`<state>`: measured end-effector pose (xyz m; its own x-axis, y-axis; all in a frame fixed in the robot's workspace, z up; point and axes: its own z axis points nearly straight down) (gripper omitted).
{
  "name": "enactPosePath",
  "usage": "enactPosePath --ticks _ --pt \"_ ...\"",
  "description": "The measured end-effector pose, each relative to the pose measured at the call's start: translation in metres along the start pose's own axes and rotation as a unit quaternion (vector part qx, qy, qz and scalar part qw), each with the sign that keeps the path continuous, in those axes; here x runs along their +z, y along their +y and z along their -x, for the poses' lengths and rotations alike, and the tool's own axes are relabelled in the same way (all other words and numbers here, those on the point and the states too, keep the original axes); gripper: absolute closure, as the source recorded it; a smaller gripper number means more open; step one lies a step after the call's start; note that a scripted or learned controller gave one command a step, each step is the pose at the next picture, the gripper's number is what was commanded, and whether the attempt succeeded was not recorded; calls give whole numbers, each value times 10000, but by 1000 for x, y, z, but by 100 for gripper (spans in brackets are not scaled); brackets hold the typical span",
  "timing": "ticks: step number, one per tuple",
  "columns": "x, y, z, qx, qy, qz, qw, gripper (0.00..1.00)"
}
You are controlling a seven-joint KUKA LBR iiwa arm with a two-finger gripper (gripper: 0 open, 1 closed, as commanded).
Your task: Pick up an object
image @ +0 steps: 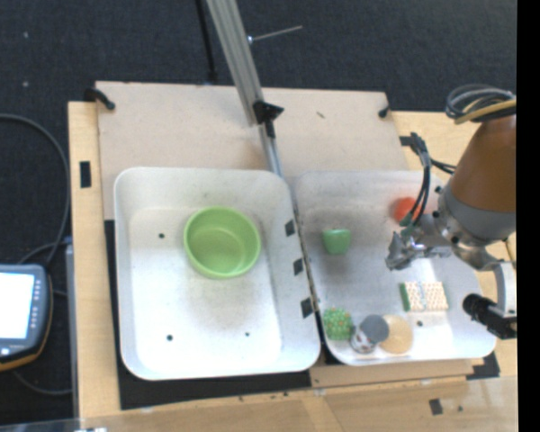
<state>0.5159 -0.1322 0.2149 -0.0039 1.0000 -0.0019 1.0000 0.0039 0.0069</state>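
As arm hangs over right bin, gripper state unclear; bin centre open, objs along near edge.

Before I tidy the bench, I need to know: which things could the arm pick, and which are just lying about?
Pickable, right bin:
small green cup
orange ball
green knobbly ball
grey disc
tan round piece
patterned block

Lying about:
green bowl in left bin
handheld screen

Small green cup upright in right bin, mid-left
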Motion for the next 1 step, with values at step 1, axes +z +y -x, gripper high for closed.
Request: enactPosePath --ticks 1 --pt "-61 -2 8 -1 -6 11 10000 100"
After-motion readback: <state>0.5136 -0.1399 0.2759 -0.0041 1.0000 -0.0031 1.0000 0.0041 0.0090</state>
